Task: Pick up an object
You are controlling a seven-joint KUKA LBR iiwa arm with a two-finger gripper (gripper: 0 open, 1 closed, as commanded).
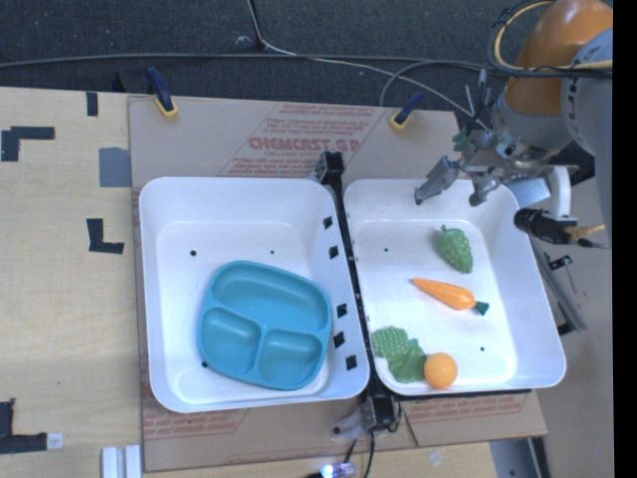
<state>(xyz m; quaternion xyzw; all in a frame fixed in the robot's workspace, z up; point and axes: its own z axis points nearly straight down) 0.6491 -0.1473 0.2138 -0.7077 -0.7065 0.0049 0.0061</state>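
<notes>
From my seat, the grey two-finger gripper (458,187) hangs over the far edge of the right-hand shallow white bin (532,297), its fingers (431,188) spread wide with nothing between them. The nearest candidate is the small green plastic bunch of grapes (456,248), lying just below the fingers in the view, toward the near side of the bin. It runs from far to near with a slight tilt to the right, narrow end toward the gripper as far as I can tell. The orange plastic carrot (447,294) sits a little further on, its long axis nearly crosswise, green stub pointing right. I judge the grapes need only a short advance and descent.
</notes>
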